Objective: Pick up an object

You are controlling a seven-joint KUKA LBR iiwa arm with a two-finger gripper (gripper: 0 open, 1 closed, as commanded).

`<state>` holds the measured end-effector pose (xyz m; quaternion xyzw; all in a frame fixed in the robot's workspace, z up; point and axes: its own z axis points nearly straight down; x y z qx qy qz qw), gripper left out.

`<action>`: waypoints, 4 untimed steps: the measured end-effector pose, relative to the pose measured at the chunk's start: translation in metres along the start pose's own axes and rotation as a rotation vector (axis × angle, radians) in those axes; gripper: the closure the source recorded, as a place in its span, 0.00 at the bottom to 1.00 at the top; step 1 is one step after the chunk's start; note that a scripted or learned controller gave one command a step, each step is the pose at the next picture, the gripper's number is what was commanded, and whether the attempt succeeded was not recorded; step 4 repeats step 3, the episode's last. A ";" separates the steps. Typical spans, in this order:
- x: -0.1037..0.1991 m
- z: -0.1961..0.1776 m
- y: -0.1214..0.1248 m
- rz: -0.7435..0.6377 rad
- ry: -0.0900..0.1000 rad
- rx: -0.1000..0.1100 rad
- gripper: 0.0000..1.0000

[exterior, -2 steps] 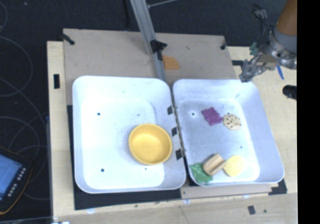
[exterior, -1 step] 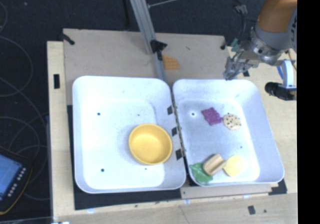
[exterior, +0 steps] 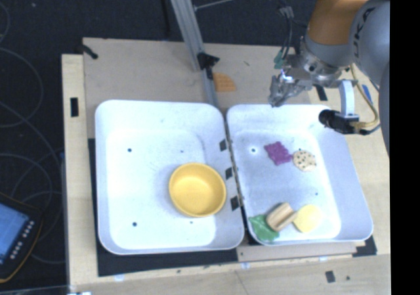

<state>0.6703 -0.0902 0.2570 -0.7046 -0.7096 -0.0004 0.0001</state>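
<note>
While the gripper [exterior: 281,94] hangs over the right bin's [exterior: 341,156] far rim, whether it is clenched cannot be told. Five things lie in that bin — one purple piece [exterior: 277,152], one speckled cookie [exterior: 304,159], one tan block [exterior: 279,215] with its long axis slanting up to the right, one yellow piece [exterior: 307,219], one green scrap [exterior: 261,227]. One yellow bowl [exterior: 197,189] sits in the left bin [exterior: 125,136].

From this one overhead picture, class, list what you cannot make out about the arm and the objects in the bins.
- Gripper: small and blurred, above the right bin's far rim; finger state unreadable.
- Green object: partly covered by the tan block; shape unclear.
- Speckled round object: too small to identify.
- Yellow bowl: contents unclear.
</note>
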 end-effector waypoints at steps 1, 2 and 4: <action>0.050 0.010 -0.004 0.001 -0.001 0.000 1.00; 0.104 0.001 0.002 -0.001 0.002 -0.002 1.00; 0.161 0.009 0.014 -0.001 0.000 -0.001 1.00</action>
